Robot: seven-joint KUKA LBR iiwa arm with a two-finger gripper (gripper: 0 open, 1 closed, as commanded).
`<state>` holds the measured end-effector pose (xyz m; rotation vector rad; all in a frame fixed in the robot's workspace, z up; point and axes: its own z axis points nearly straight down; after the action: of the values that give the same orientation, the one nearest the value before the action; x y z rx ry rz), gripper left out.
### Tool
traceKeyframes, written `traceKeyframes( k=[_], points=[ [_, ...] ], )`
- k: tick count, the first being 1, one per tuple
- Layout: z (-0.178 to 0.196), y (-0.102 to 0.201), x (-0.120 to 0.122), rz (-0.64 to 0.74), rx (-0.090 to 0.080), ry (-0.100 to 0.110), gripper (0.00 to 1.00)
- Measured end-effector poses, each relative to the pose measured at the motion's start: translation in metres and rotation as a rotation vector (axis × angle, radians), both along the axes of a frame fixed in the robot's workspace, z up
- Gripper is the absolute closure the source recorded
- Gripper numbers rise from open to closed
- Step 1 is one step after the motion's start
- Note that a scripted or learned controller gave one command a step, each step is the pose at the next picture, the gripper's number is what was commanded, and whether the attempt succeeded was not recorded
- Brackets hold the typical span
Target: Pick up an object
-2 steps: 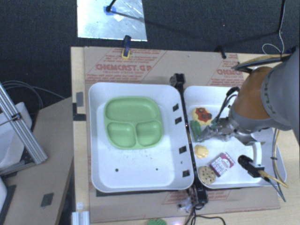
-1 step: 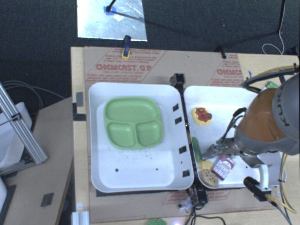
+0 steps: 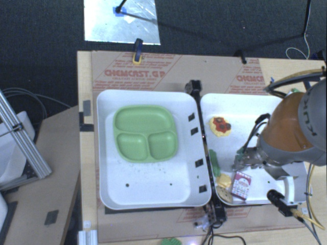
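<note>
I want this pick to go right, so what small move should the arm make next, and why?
Probably a short drop straight down onto the small red and white box. The gripper hangs just above that box in the right bin, near the front wall. The box lies against a yellow piece, so a straight descent seems less likely to knock things aside.

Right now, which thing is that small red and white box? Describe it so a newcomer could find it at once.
Start at the right-hand white bin, the one the arm reaches into, and go to its near edge by the divider. The small red and white box lies there, just below the pincer. Its neighbours are a yellow piece and a green item; it alone is red, white and boxy.
</note>
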<state>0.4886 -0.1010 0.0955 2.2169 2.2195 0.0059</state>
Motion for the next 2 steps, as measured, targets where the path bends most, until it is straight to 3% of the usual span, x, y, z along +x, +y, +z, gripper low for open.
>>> traceKeyframes(
  k=[1,2],
  points=[
    [-0.001,0.000,0.000,0.000,0.001,0.001,0.00],
    [0.004,0.017,0.007,0.002,-0.003,0.002,0.00]
  ],
)
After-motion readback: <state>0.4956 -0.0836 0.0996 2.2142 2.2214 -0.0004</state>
